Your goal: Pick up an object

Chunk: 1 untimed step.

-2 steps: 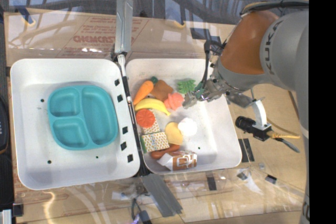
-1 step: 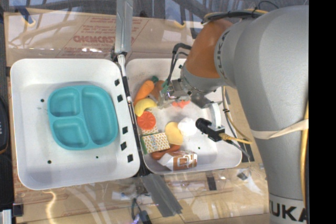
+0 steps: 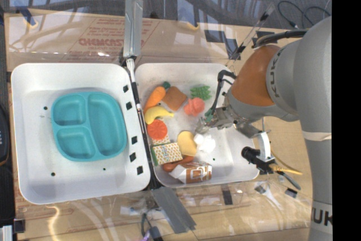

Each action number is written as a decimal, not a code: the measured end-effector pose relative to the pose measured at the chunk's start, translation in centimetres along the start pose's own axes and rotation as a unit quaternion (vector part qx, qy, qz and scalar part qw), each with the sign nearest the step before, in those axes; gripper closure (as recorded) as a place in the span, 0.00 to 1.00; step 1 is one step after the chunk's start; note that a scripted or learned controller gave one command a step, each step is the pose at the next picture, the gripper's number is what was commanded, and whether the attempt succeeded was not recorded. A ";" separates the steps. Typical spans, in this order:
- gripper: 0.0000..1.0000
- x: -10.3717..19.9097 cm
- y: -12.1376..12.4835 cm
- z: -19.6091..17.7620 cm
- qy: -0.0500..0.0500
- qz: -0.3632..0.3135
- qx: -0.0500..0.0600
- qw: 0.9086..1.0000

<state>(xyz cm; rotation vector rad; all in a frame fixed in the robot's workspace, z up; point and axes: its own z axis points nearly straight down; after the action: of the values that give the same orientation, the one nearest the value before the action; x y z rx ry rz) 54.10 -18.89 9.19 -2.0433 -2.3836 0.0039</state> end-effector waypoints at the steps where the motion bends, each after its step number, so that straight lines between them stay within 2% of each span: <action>1: 1.00 2.2 5.5 -6.5 0.001 0.077 -0.001 0.997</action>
<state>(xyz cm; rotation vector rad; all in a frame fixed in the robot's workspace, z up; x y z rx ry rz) 59.23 -15.83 15.71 -2.2222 -2.2191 0.0003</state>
